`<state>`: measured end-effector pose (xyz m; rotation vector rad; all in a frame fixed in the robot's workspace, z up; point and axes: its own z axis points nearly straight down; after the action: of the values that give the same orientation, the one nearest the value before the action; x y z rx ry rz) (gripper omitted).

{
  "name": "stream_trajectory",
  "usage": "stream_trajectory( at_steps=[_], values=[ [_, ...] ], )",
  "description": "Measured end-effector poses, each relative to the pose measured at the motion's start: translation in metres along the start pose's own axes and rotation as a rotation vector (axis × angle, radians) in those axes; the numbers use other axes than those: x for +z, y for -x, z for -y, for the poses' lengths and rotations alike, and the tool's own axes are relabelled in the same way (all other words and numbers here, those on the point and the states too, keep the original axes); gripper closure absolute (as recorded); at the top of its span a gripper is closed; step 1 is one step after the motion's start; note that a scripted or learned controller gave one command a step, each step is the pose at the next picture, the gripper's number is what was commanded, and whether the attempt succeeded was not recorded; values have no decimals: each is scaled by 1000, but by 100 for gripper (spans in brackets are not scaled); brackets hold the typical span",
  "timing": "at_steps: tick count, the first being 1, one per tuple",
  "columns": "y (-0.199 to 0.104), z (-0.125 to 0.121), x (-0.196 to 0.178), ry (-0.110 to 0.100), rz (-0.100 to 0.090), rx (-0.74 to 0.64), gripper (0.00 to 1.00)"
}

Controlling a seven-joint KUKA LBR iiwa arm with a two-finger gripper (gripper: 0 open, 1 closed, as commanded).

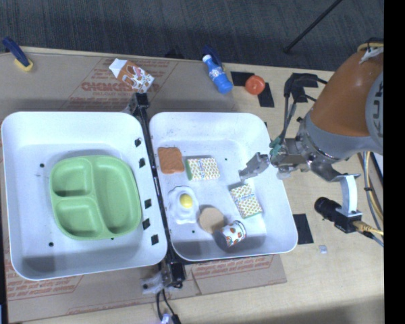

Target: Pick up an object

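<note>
The right bin (209, 123) holds several small items: a brown toast slice (170, 159), a patterned square packet (202, 169), a second patterned packet (246, 202), a fried egg (184, 202), a tan round cookie (211, 217) and a small printed cup (233, 234) on its side. My gripper (254, 165) hangs over the right side of this bin, just above and right of the second packet, with nothing visibly between its fingers.
The left bin (27, 133) holds a green divided plate (94, 198). Beyond the bins lie a blue bottle (217, 74), an orange cap (255, 84), a snack wrapper (131, 76) and a blue-yellow clip (17, 54). The arm's grey and orange body (344, 113) fills the right.
</note>
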<state>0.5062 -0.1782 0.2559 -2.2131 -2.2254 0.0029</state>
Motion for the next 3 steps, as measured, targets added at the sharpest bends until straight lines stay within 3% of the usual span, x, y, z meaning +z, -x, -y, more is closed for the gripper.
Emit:
stream_trajectory(
  at_steps=[1,2,3],
  values=[
    [26,31,132,-4,-2,0,0],
    [-14,-19,160,9,4,-3,0],
    [-47,-122,163,4,-1,0,0]
  ],
)
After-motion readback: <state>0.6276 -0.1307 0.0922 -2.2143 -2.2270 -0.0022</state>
